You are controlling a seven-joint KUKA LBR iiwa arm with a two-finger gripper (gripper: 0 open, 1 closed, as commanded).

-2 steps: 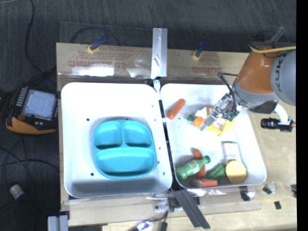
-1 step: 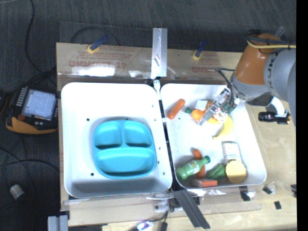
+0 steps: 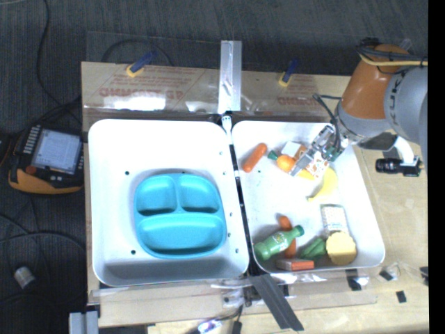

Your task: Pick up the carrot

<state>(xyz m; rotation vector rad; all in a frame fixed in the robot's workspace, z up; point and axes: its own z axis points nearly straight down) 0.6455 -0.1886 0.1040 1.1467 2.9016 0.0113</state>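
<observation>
Carrot lies near right bin's back-left corner, untouched. Claw hovers near back edge, over small items; grip state unclear.

The two bins are white. In the left one lies a light blue tray. In the right one, the carrot is orange, the banana is yellow, and the bottle is green with a white label. A pale yellow block lies near a can with a white label. The arm is grey with an orange band. The surface is light brown.
</observation>
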